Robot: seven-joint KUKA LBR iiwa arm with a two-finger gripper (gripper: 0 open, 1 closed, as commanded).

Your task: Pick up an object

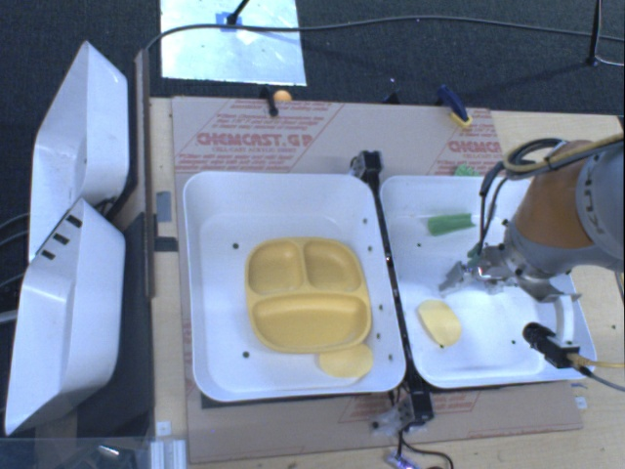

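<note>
Two white bins sit side by side on the tabletop; in the right bin (508, 360) the pincer (459, 277) hangs open and empty, above a yellow oval piece (439, 322) and near a green stick (449, 224). This looks like the approach step. Next, it likely needs to drop over the yellow piece and close.

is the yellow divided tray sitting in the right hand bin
No, the yellow divided plastic tray lies in the left white bin, while the right white bin holds other items.

- A dark carpeted floor (439, 8) is seen around the bench.
- A shiny metal sheet (232, 27) is laid on it.
- Black cables (410, 25) are strung across.
</note>
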